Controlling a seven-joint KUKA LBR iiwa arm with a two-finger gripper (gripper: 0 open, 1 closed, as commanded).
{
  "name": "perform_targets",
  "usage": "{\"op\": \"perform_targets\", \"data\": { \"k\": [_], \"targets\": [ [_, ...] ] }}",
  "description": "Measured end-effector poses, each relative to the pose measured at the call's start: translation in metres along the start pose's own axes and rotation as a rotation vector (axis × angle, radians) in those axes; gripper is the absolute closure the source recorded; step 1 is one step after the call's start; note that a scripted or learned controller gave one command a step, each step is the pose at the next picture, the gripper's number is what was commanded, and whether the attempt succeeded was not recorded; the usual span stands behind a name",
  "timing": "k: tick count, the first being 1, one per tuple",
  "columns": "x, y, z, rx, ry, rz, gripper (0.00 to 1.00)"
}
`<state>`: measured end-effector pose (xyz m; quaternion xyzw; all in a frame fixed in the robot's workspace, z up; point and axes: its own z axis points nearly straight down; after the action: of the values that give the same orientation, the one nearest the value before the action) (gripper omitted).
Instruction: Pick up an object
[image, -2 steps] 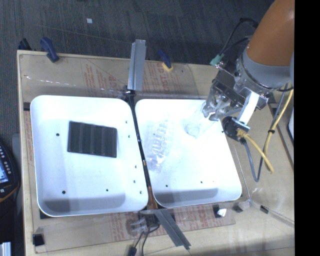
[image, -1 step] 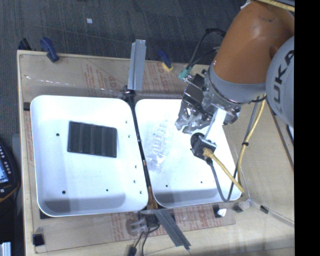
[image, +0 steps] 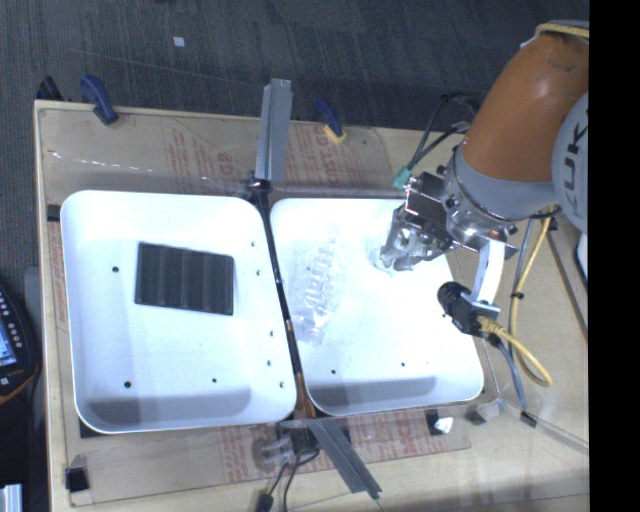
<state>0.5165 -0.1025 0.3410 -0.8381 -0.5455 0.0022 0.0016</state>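
The gripper (image: 403, 250) is poised low over the right bin (image: 440, 385), so the reach step appears in hand. A clear plastic wrapper (image: 318, 285) lies left of it. Finger state cannot be told; a leftward shift is called for.

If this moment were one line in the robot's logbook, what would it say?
gripper: over right bin, upper right | clear plastic object: right bin, left part, apart from gripper | dark ridged block: left bin
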Motion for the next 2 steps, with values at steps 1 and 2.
{"op": "perform_targets", "data": {
  "k": [1,2],
  "targets": [
    [0.006,-0.046,0.085,-0.001,-0.001,-0.086,1.00],
    [-0.033,0.022,0.014,-0.008,-0.001,-0.420,1.00]
  ]
}}
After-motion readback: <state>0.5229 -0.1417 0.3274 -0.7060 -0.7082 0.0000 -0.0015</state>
